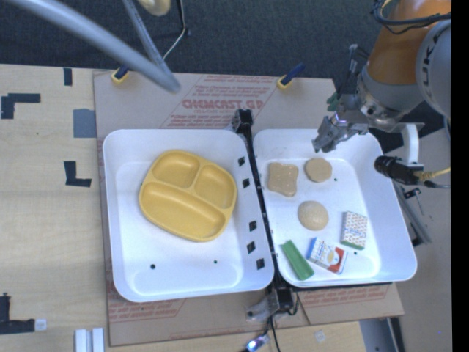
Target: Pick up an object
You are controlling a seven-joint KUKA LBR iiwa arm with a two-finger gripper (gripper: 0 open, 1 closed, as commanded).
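Note:
My gripper (pixel 327 139) hangs over the far edge of the right bin (pixel 381 218), just above and right of a round tan cookie (pixel 318 169). Nothing shows between its fingers. Left of that cookie lies a square tan biscuit (pixel 282 178). A paler round piece (pixel 313 215) sits in the bin's middle. Nearer the front lie a green bar (pixel 297 259), a small red, white and blue box (pixel 325 255) and a patterned carton (pixel 355 229).
The left bin (pixel 124 196) holds a yellow divided plate (pixel 188 194). A black divider (pixel 250 189) runs between the bins. Grey rods (pixel 95 28) cross the upper left. A black cable fitting (pixel 396 169) juts by the right bin's far right rim.

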